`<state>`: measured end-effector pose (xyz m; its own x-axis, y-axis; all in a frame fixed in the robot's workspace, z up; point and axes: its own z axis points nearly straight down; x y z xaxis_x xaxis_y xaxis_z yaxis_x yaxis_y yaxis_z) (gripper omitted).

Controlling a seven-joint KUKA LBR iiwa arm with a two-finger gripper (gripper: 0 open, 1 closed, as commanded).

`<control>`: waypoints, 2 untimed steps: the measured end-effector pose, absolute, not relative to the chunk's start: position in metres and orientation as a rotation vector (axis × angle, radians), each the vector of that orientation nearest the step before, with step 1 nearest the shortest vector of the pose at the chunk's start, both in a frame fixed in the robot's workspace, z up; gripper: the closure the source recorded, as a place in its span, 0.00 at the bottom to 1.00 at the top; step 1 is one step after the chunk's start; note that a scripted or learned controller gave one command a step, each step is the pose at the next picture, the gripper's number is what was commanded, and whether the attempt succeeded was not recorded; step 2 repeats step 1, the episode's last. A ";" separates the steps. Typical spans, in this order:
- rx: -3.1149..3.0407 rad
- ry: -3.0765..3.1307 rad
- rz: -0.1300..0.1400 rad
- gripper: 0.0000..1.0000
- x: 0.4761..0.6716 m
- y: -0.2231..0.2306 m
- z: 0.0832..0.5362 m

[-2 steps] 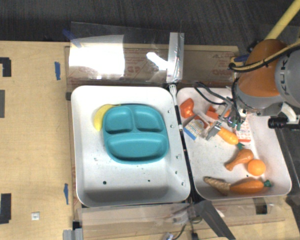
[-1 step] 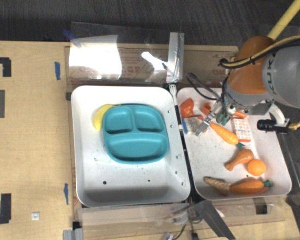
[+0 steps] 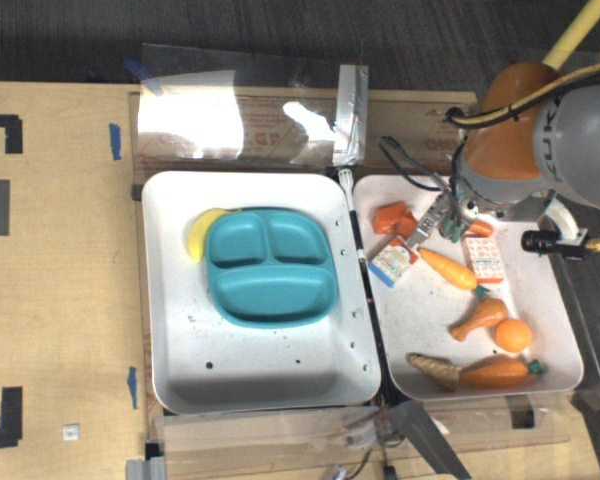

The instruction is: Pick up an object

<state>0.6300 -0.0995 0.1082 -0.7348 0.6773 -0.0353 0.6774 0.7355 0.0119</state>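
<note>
As the gripper (image 3: 432,224) hangs over the right bin (image 3: 565,313) | carrot (image 3: 450,268) just below-right, axis diagonal | gripper state: cannot tell

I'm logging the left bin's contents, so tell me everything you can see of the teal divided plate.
The teal divided plate looks like smooth moulded plastic, a rounded rectangle with three compartments: two small ones on the far side and one wide one on the near side, split by raised ridges. It lies flat and face up on the floor of the left bin, towards its far half. Nothing sits in its compartments. Its left edge overlaps a yellow object, mostly hidden beneath it.
</note>
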 end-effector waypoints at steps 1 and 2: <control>1.334 2.829 0.011 1.00 0.640 -0.038 0.205; 1.334 2.829 0.011 1.00 0.640 -0.038 0.205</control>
